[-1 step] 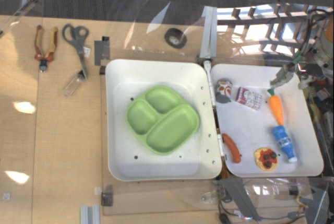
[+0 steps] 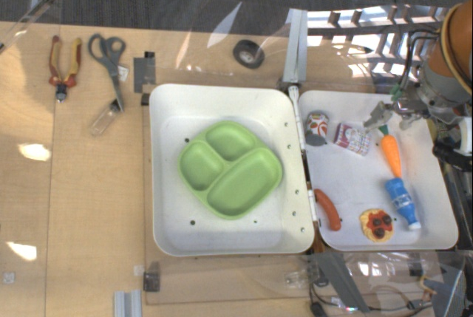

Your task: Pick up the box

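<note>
The worktop (image 2: 81,182) carried 2 shallow white bins side by side. The left bin (image 2: 170,219) held a green divided plate (image 2: 231,168) with 3 compartments, lying roughly in its middle. The right bin (image 2: 436,230) held the smaller things: the box (image 2: 352,138), a small pink and white carton, lay flat near the bin's far side, just right of a small round grey and red item (image 2: 317,128) that sat close to the left wall. A toy carrot (image 2: 390,151) lay to the right of the box, a blue bottle (image 2: 403,203) nearer the camera below it, a red sausage-shaped toy (image 2: 329,209) by the left wall, and a small pizza-like disc (image 2: 378,225) at the near edge.

The arm entered from the right, and its hand (image 2: 386,114) hung over the far right part of the right bin, just above the carrot's green tip and near the box's right end. Its fingers appeared spread apart, with nothing between them; the box rested on the bin floor.

On the bare worktop to the left lay red-handled pliers (image 2: 62,66) and scissors (image 2: 109,60), with a roll of tape (image 2: 248,52) further back.
</note>
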{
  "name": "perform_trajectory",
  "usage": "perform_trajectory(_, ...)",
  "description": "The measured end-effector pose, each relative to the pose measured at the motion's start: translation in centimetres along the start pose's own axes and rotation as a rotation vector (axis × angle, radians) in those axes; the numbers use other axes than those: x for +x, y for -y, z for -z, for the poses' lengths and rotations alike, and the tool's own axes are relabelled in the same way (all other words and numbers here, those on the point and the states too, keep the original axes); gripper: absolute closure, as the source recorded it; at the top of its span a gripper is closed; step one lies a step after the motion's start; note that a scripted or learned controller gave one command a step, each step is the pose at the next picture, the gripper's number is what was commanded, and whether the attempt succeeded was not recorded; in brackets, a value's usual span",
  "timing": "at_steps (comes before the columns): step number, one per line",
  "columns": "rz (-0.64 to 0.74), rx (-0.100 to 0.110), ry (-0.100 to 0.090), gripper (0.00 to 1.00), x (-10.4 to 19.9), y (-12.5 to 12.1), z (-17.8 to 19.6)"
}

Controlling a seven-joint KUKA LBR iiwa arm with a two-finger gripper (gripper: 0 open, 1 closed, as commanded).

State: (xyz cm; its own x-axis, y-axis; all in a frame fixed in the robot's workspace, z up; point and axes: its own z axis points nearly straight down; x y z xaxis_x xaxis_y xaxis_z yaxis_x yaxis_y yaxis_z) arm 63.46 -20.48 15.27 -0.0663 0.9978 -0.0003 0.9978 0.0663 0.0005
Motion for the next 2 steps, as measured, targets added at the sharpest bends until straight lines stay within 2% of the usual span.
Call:
perform_trajectory(1,-0.015,-0.017,0.005,0.00,4.7,-1.6,-5.8)
perform_trajectory(2,-0.009,-0.028,0.006,1.00,5.0,-2.0,-4.4)
